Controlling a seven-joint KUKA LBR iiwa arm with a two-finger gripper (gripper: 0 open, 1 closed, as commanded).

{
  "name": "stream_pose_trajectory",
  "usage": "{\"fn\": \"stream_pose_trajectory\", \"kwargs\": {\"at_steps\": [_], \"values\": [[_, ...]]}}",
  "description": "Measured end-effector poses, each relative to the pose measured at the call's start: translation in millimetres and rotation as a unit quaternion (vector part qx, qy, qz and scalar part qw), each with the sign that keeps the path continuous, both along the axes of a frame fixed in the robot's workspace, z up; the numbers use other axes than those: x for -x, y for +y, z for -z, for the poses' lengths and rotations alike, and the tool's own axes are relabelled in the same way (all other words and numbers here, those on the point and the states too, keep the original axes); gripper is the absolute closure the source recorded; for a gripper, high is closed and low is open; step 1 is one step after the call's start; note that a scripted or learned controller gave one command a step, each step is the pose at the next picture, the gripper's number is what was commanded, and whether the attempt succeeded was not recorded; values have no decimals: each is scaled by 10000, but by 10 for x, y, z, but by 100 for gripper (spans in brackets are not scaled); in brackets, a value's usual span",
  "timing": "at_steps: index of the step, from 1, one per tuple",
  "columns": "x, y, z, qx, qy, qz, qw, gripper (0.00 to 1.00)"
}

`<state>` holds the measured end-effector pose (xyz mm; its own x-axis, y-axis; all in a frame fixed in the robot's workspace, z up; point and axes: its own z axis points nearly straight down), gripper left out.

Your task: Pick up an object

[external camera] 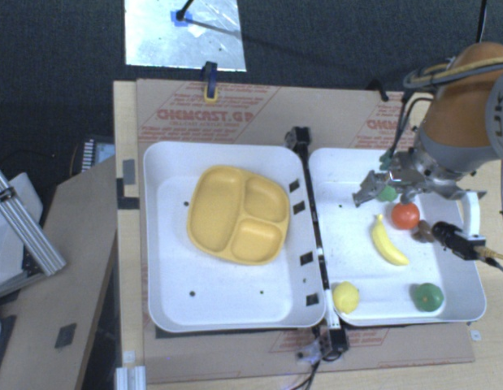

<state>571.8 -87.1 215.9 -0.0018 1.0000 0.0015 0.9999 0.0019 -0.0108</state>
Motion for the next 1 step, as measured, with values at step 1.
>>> {"fn": "stream_pose_trajectory", "kwargs": {"at_steps": [1], "values": [[-26, -1, -63, 7, -62, -9, 10000, 0]]}}
